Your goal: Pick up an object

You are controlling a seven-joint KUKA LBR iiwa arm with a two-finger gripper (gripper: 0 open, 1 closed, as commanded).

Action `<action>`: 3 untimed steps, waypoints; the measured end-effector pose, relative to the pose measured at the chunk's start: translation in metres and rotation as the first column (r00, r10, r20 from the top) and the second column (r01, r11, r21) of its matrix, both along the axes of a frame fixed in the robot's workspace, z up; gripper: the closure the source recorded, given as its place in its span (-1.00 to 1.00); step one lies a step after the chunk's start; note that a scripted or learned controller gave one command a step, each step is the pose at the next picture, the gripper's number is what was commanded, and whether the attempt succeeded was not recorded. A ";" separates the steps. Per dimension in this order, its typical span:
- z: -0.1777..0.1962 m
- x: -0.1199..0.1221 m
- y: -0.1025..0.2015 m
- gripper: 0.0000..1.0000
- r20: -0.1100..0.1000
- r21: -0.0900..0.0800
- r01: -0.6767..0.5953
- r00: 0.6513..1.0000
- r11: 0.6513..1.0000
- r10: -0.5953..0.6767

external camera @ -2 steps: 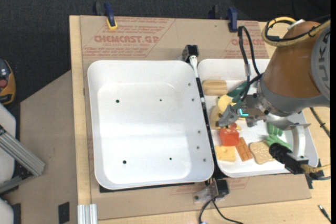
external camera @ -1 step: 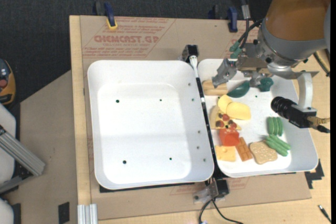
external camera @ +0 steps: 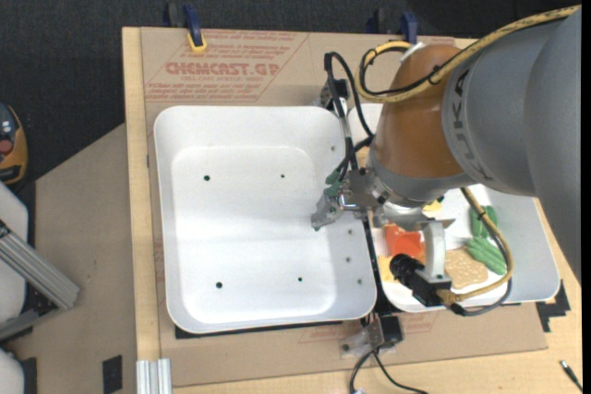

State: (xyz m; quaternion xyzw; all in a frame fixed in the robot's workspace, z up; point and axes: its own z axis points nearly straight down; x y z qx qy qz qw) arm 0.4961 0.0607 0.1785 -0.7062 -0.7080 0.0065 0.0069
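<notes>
Camera view: the gripper is seen low over the left bin's right side. Its opening and any hold cannot be told. An orange object, a green object and a tan object are seen lying in the right bin.

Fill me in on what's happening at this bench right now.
The grey arm reaches in from the right and hangs over the line where the two white bins meet. Its gripper sits by the right wall of the left bin. An orange piece, a green piece and a flat tan piece lie in the right bin, partly hidden under the wrist. Nothing visibly sits in the gripper, so no pick shows yet.
</notes>
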 end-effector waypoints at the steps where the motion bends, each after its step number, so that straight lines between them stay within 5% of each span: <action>1: 0.187 -0.009 0.094 -1.00 0.037 0.010 -0.010 0.999 1.000 0.010; 2: 0.188 -0.009 0.088 1.00 0.021 -0.001 0.000 1.000 1.000 0.000; 3: 0.038 -0.022 0.162 1.00 0.002 -0.005 -0.004 1.000 1.000 0.004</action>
